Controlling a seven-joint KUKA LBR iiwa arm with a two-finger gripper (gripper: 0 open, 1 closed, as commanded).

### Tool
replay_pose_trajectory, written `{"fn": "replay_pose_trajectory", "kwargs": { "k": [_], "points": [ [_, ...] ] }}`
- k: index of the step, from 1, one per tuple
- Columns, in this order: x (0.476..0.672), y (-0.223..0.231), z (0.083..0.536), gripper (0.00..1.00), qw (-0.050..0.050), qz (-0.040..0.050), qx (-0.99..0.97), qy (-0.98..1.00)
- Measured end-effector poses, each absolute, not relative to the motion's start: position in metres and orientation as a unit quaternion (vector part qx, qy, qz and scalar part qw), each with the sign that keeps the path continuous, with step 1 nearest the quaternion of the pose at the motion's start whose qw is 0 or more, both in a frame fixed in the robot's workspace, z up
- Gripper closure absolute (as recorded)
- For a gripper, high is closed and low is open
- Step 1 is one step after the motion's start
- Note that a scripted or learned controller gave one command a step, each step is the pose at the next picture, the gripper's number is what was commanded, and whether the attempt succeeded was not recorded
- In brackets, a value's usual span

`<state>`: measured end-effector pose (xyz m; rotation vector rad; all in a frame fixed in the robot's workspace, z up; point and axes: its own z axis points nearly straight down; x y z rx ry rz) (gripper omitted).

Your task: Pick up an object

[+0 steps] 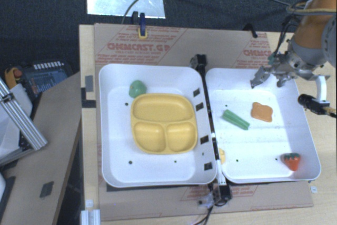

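My gripper point(269, 80) hangs over the far edge of the right bin point(303, 129), its two grey fingers spread open with nothing between them. An orange chunk point(261, 111) lies in that bin just below the gripper, apart from it. A green stick point(235, 119) lies tilted to the left of the chunk. A red and orange piece with a green top point(291, 160) sits in the near right corner. A small yellow bit point(221, 155) rests against the bin's left wall.
The left bin point(113, 166) holds a yellow divided plate point(162, 123) and a green lump point(137, 88) at the plate's far left corner. A black divider point(206, 113) runs between the bins. Bare floor shows in the middle of the right bin.
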<state>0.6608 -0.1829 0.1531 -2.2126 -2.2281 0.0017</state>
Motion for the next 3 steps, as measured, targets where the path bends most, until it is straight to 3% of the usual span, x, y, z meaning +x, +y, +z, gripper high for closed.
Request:
{"fn": "replay_pose_trajectory", "kwargs": {
  "k": [1, 2, 3],
  "points": [
    [0.656, -0.177, 0.093, 0.00, 0.001, 0.0006, -0.704, -0.710],
    [0.658, -0.178, 0.109, 1.00, -0.003, -0.0018, -0.704, -0.710],
    [0.659, -0.177, 0.153, 1.00, -0.003, -0.0016, -0.705, -0.709]
  ]
}}
